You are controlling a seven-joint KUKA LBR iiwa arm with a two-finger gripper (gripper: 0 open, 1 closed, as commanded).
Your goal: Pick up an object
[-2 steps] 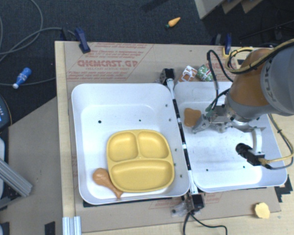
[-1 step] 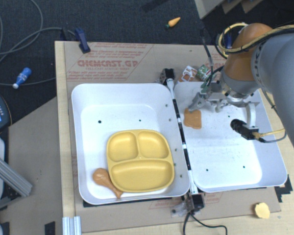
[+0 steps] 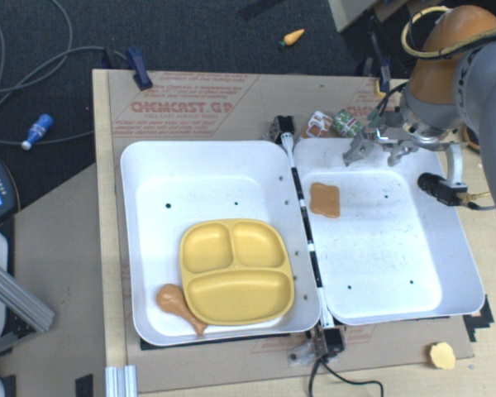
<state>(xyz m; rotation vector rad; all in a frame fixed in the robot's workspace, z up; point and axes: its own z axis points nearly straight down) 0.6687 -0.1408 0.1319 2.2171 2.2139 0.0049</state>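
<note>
While the gripper hovers open-fingered at the right bin's far edge, we see open floor around the brown slice near its left wall.

The arm is cut off by the right edge. The yellow plate hides part of the drumstick. Small packets behind the right bin are too blurred to identify.

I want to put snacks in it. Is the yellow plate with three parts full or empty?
Empty. The yellow three-compartment plastic plate shows bare yellow in all compartments; the orange toy drumstick lies beside it in the left white bin.
</note>
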